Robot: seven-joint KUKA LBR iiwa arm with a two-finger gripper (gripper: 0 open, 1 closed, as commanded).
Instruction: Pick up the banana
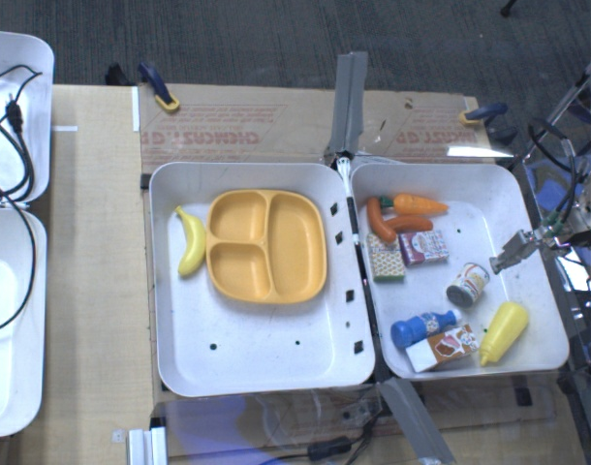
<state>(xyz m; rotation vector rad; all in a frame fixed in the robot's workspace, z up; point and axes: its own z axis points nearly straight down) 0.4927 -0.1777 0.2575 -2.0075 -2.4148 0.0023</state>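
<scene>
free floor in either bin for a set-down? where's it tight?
Left bin: the wide bare strip below the yellow tray is the best spot. The banana fills the gap at the tray's left.
Right bin: bare patch right of the carrot, near the gripper. Its left column and bottom are crowded: cartons, can, blue bottle, yellow bottle.

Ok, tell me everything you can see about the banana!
The small curved yellow banana looks smooth and shiny, like a plastic toy. It lies flat on the floor of the left shallow white bin, close to the bin's left wall. Its curved back bulges toward that wall and both tips point toward the yellow divided plastic plate beside it. Its lower end lies right against the plate's rim; I can't tell if they touch. Nothing is holding it.
</scene>
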